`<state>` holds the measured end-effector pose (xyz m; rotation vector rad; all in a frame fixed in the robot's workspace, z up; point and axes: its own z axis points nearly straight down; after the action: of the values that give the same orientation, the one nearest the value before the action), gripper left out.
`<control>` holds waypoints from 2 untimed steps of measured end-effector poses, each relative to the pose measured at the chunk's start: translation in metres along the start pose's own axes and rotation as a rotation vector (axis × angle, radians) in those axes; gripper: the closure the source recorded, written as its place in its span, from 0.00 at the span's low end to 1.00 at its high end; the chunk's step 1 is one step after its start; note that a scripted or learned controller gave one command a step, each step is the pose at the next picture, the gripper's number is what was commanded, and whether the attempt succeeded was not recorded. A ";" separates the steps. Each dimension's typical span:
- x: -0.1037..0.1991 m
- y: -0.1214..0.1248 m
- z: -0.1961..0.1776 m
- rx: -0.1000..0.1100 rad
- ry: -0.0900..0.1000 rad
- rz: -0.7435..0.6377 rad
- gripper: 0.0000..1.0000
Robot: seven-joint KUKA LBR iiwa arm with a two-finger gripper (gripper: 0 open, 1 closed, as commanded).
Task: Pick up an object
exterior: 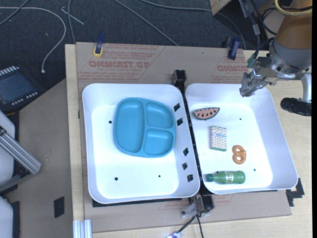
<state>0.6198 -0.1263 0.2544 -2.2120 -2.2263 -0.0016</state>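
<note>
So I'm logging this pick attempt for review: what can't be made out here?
- Gripper fingers: too small and blurred in the camera view to tell their state.
- Small box: print too small to read.
- Arm: cut off by the top and right edges.

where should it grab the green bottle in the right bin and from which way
Probably around the middle of the green bottle, coming straight down from above. It lies on its side along the right bin's near wall, cap to the left, so the fingers should close across its narrow width. The pretzel sits apart, leaving room.
</note>
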 end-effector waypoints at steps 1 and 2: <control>0.045 0.005 0.003 0.000 0.000 0.001 1.00; 0.108 0.008 0.004 0.000 0.000 0.000 1.00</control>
<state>0.6269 -0.0182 0.2507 -2.2123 -2.2265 -0.0012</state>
